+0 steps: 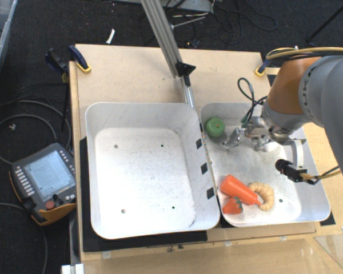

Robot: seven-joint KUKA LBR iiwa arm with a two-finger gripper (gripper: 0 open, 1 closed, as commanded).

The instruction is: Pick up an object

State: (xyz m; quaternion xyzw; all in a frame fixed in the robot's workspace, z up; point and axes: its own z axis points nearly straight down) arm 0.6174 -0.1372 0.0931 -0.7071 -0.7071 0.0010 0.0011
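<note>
Orange carrot (240, 189), beige croissant (263, 195) and green apple (215, 127) lie in the right bin (308, 210) on a tan bench (137, 76); gripper (247, 140) finger state indeterminable.

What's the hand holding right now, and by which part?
Nothing is seen held. The hand hangs above the right bin, apart from the green ball and carrot.

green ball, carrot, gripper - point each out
green ball (215, 127), camera view, middle of its top
carrot (240, 189), camera view, middle of its orange body
gripper (247, 140), camera view, midway between its fingertips
</note>
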